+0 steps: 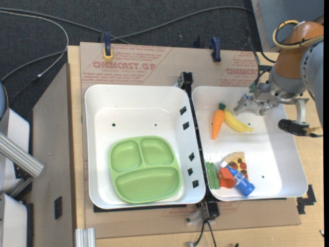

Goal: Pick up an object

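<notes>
In the right bin an orange toy carrot lies next to a yellow banana near the far side. At the bin's near edge sit a pizza slice, a red block, a blue bottle and a green piece. My gripper hangs over the bin's far right part, just right of the banana and above it, with its fingers spread and nothing between them.
The left bin holds a green divided plate. Black clips run along the wall between the two bins. Blue clamps hold the cardboard sheet at the back. Cables trail across the dark floor behind.
</notes>
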You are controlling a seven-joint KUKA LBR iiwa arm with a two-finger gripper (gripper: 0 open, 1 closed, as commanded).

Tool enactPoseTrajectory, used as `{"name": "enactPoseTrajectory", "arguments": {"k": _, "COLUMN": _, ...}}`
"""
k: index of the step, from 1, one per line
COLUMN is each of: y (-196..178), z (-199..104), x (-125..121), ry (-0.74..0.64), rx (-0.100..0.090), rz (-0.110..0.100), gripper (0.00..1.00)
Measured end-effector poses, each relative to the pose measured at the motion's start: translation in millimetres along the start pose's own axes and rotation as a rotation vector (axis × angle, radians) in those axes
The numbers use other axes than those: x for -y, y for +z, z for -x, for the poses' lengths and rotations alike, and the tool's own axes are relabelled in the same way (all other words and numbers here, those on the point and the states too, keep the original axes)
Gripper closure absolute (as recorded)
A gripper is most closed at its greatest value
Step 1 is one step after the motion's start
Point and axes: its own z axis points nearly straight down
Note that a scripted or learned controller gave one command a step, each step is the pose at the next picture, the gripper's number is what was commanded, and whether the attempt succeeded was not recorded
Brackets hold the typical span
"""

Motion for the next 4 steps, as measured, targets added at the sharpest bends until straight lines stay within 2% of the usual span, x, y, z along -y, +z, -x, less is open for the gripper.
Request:
{"name": "enactPoseTrajectory", "arguments": {"k": 1, "y": -16, "z": 0, "x": -2, "ry": -0.001, "rx": 0.002, "rz": 0.007, "gripper": 1.00}}
{"name": "enactPoseTrajectory", "arguments": {"k": 2, "y": -81, "z": 2, "x": 0, "ry": 0.001, "rx": 0.004, "rz": 0.014, "gripper": 1.00}}
{"name": "enactPoseTrajectory", "arguments": {"k": 3, "y": -132, "z": 2, "x": -1, "ry": 0.000, "rx": 0.003, "rz": 0.012, "gripper": 1.00}}
{"name": "enactPoseTrajectory", "arguments": {"k": 4, "y": -132, "z": -52, "x": 23, "ry": -0.003, "rx": -0.001, "rz": 0.003, "gripper": 1.00}}
